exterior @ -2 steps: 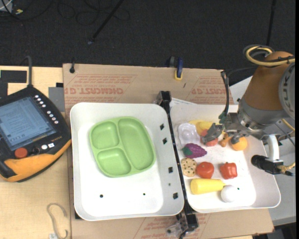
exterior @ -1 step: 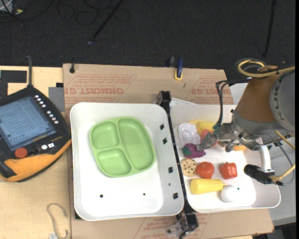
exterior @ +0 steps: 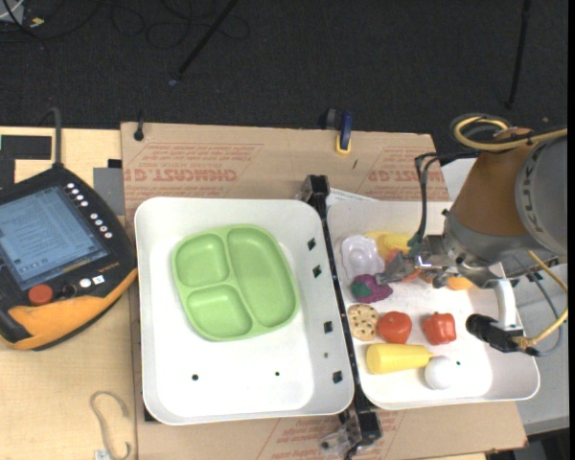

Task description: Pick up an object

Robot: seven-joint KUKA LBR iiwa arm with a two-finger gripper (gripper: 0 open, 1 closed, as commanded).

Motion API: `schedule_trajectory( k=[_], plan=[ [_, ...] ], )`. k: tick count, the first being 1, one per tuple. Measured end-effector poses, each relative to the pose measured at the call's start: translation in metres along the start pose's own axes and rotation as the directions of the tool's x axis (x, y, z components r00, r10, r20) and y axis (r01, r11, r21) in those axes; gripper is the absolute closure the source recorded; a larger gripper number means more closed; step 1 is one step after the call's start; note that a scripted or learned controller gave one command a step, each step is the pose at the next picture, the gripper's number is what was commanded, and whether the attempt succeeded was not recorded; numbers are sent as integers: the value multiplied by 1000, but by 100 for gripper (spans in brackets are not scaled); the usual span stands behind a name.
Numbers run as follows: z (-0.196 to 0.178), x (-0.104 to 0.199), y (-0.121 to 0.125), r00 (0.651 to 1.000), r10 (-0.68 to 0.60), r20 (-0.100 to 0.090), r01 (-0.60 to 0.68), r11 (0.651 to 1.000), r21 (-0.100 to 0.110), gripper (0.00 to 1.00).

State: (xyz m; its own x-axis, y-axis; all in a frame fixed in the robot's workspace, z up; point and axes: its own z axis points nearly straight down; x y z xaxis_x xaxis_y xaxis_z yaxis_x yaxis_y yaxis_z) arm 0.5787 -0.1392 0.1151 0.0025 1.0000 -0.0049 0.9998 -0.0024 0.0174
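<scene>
The arm (exterior: 517, 199) is seen at the right side, reaching down into the right bin (exterior: 517, 383). Its orange band is turned towards the camera, and the grey body is placed above the far right part of this bin. The wrist is bent towards the left, so the gripper (exterior: 410, 268) is pointed at the middle of the bin, low over the toys. Whether the gripper is spread or pressed together cannot be told, because its tip is mixed with the small objects around it. No object can be clearly seen inside it.

Several toy foods are laid in the right bin. A purple piece (exterior: 367, 287) is found just beside the gripper tip, with a pale translucent piece (exterior: 358, 254) behind it and a yellow piece (exterior: 391, 244) near. A cookie (exterior: 362, 321), a red tomato (exterior: 395, 327) and a red pepper (exterior: 440, 328) are placed in a row nearer the front. A yellow corn-like piece (exterior: 396, 357) and a white ball (exterior: 440, 374) are laid at the front edge.

In the left bin (exterior: 163, 372) a green divided tray (exterior: 234, 283) is placed.
</scene>
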Motion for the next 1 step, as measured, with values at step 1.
schedule_trajectory(
  k=[1],
  plan=[
    [-4, -1, -4, 1000, 7, -5, -7, 1000, 14, 100]
  ],
)
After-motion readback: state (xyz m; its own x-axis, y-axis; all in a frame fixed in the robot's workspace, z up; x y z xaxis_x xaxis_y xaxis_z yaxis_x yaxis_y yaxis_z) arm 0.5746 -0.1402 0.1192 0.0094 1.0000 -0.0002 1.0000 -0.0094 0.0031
